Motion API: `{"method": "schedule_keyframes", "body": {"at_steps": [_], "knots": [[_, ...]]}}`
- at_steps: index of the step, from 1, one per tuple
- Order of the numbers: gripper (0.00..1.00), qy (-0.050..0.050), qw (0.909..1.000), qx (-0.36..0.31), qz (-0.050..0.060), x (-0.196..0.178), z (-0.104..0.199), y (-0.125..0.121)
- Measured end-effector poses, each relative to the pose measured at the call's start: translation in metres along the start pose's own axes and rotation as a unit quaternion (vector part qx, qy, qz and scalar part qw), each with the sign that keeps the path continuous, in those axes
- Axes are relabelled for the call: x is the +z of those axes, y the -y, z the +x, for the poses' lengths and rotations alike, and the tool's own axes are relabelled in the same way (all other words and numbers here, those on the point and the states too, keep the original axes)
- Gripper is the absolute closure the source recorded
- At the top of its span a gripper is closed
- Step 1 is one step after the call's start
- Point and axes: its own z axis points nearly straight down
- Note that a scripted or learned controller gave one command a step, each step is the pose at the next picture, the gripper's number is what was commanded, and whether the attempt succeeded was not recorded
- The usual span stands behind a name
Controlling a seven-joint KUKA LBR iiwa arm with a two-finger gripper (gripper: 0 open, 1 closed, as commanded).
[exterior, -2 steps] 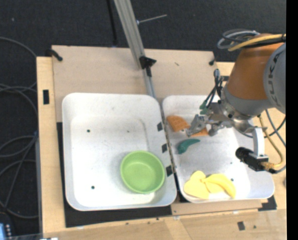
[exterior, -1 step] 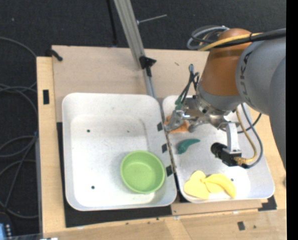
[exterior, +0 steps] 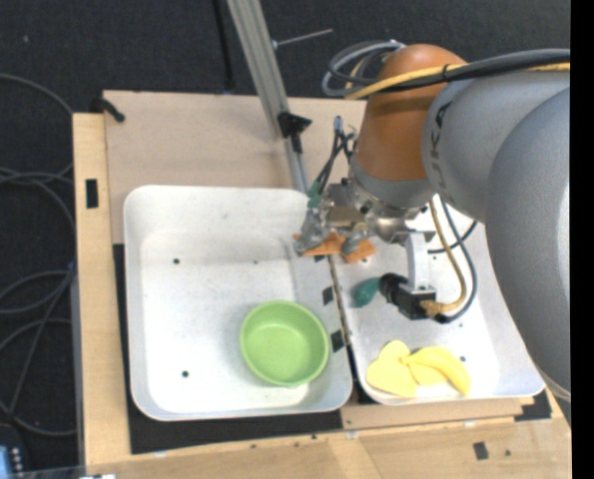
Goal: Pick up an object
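The arm [exterior: 496, 158] reaches in from the right and hangs low over the seam between the two white bins, its orange band [exterior: 401, 118] above the wrist. The gripper [exterior: 334, 242] sits near the top of the divider, and a small orange piece [exterior: 354, 253] shows right at its tip, but the fingers are lost in the clutter of wrist hardware and cables, so whether they are apart, together or clamped on that orange piece cannot be told. Nothing can be seen plainly held between fingers, so the pick cannot be counted as done. The objects to choose from lie in plain sight: a green bowl [exterior: 285, 341] rests upright in the lower right corner of the left bin [exterior: 177, 267], a yellow item [exterior: 417, 369] like a bunch of bananas lies at the near edge of the right bin [exterior: 496, 352], and a small dark green thing [exterior: 364, 290] lies in the right bin just below the gripper, beside a black fitting [exterior: 408, 297] on the arm. As a judgement, the task stands at the grasp itself; what is left is a sure grip and a lift clear of the bin.
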Motion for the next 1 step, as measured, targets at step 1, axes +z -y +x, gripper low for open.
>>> {"method": "schedule_keyframes", "body": {"at_steps": [1], "knots": [[1.00, 0.000, 1.0000, 0.000, 0.000, -0.0002, 0.0449, -0.0155]]}}
